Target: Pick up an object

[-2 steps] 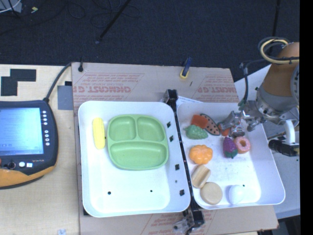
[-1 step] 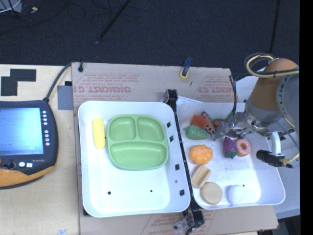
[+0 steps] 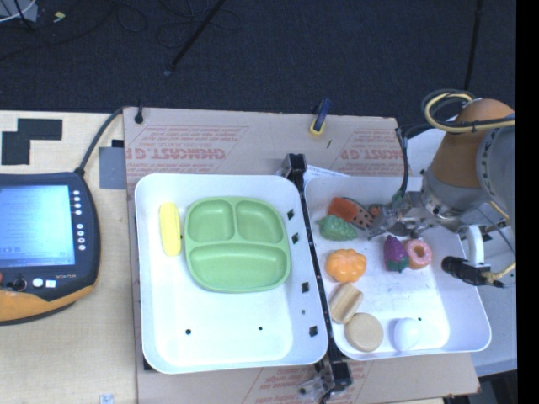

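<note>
Camera view lets us see the arm (image 3: 472, 158) reach in from 3 o'clock, so its claw (image 3: 396, 217) sits low over the right bin (image 3: 472, 326), where the toys are. We cannot tell if the claw is open or closed. A purple toy (image 3: 394, 252) and a pink donut (image 3: 418, 253) lie just at its 5 o'clock, easy to grab. At 9 o'clock, the left bin (image 3: 219, 335) holds a green plate (image 3: 236, 244). Both bins rest on brown cardboard (image 3: 227, 146) over a dark floor (image 3: 253, 40).
</note>
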Available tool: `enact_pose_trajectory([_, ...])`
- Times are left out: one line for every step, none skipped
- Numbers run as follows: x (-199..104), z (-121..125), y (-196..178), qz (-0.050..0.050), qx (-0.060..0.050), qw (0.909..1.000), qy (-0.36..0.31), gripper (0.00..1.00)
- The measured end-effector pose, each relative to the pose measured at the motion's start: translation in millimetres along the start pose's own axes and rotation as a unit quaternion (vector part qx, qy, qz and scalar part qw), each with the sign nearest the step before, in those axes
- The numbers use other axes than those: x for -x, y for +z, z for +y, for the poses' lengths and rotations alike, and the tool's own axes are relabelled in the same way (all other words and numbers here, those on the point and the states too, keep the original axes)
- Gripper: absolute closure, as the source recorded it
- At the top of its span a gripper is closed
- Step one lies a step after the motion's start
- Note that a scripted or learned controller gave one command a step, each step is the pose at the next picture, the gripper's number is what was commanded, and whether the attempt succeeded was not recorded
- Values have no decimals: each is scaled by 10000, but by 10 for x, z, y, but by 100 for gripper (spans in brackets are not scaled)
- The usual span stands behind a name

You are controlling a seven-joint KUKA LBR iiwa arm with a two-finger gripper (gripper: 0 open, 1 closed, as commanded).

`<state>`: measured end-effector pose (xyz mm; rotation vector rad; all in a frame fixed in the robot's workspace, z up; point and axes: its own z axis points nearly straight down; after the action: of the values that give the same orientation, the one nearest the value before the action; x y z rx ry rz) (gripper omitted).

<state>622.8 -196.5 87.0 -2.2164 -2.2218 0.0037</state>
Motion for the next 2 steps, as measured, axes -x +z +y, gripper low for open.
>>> enact_pose_trajectory([10, -4, -91, -2, -15, 10000, 1, 100])
enact_pose_trajectory([13, 38, -505, 0, 13, 10000, 11, 100])
